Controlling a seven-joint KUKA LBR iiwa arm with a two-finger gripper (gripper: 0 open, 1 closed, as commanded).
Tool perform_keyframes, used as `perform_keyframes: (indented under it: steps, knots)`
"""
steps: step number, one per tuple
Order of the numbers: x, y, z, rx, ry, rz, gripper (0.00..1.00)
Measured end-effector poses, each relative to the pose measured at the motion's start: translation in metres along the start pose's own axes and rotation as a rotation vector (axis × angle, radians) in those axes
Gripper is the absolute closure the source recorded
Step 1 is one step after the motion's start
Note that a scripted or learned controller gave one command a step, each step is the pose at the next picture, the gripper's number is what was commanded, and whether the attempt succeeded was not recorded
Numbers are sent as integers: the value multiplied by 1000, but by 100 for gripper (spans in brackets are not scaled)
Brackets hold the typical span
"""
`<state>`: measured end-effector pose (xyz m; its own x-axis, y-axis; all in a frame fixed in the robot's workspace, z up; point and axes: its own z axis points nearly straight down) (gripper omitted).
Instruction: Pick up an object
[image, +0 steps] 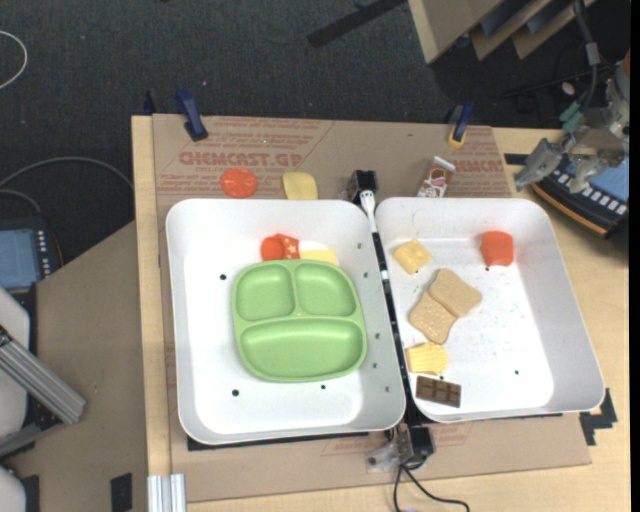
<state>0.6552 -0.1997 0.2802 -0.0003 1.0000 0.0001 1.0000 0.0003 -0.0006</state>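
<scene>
Judging from how the two crackers (443, 305) overlap near the middle of the right bin (560, 330), a grab could drag both or slip; whether the end effector (560, 150), beyond that bin's far-right corner, is open I cannot tell.

Two white bins sit side by side: the left bin (195, 330) holds one green divided plate (298, 320) and one red-and-yellow item (282, 246) behind it. The right bin (545, 340) holds one orange block (497, 248), two tan crackers (443, 305), two yellow pieces (411, 256) and one brown chocolate square (438, 391). On the surface (330, 145) behind the bins lie one orange disc (239, 183), one pale yellow piece (300, 186), one small carton (436, 179) and two blue clamps (191, 115).
</scene>
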Motion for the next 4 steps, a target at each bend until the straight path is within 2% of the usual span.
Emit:
perform_keyframes:
  steps: [1,2,3,4]
  knots:
    - [17,-21,116,11,4,1,0]
    - [-16,12,197,13,24,-2,0]
    - [-21,13,184,-1,3,-4,100]
    - [47,12,143,-1,1,-5,100]
